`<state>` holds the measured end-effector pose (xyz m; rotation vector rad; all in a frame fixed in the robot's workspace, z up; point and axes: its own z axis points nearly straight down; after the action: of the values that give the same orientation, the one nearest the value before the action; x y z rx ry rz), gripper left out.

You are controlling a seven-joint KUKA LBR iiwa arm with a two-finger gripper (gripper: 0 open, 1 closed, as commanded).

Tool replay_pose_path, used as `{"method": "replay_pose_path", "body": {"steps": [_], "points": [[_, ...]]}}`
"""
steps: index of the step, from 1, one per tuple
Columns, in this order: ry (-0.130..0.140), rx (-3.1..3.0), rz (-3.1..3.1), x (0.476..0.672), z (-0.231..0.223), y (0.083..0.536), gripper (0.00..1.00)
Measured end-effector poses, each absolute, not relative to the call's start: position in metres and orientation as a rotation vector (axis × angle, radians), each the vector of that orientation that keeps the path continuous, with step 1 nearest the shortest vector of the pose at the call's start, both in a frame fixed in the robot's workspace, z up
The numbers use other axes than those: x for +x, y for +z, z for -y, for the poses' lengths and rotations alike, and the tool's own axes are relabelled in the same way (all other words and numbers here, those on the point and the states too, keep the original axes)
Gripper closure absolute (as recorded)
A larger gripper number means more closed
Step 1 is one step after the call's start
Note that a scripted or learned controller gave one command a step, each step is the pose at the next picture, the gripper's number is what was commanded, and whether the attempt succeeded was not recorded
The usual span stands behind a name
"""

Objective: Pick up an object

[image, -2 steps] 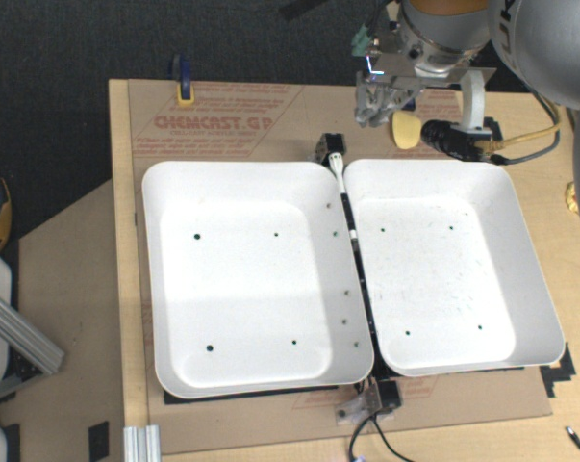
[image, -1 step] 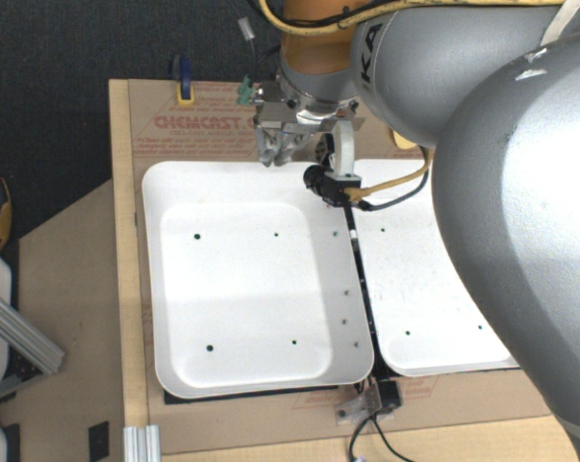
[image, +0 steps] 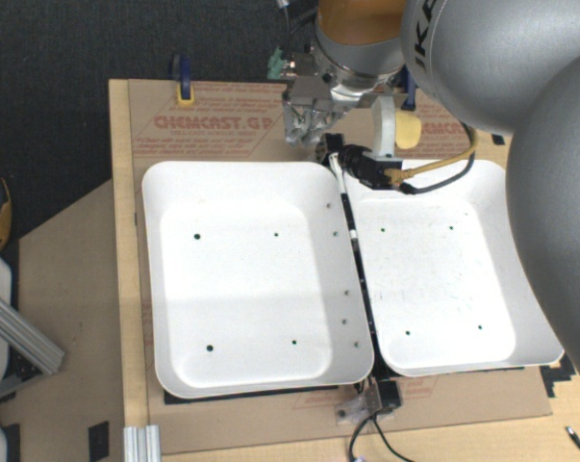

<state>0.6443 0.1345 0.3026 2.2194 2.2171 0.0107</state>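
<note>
My gripper [image: 305,129] hangs above the brown board, just beyond the back rim of the left bin [image: 174,258] and near its right corner. The grey arm with its orange band [image: 362,3] reaches in from the upper right and hides the back right part of the scene. I can make out no object between the fingers. The white floors of the left bin and the right bin [image: 482,287] show a few small dark dots.
The two bins meet along a dark seam [image: 355,248] at the middle. A blue and yellow clamp [image: 183,80] sits on the board's back edge at left. A pale yellow piece [image: 409,130] shows behind the right bin, beside the wrist.
</note>
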Motion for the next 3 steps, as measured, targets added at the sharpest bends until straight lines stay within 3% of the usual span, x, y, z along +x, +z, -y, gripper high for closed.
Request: {"method": "replay_pose_path", "body": {"steps": [1, 2, 3], "points": [[0.002, 2.218, -2.225, 0.667, -0.174, 0.260, 1.00], [0.010, 2.220, -2.215, 0.667, -0.145, 0.318, 1.00], [-0.008, 2.218, -2.234, 0.664, -0.230, 0.242, 1.00]]}}
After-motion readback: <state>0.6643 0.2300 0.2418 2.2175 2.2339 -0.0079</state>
